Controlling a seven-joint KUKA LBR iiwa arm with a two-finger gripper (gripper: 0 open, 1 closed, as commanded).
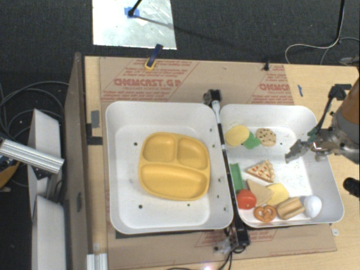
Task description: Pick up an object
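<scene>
The left bin [121,167] sits touching the right bin [323,179] along a central divider. Within the left bin rests a yellow compartment tray [174,166], flat and roughly centred. The arm [349,122] reaches in over the far right edge of the right bin, and its gripper [296,152] hangs above bare bin floor, right of the pizza slice [261,171]; nothing is seen between its fingers, and how far they are spread cannot be told. Toy foods lie apart from the gripper in the right bin: a yellow round piece [237,134] and cookie [265,136] towards the rear, then a bread roll [289,207], white egg [311,205], red tomato [246,199] and pretzel [264,212] clustered at the front edge.
</scene>
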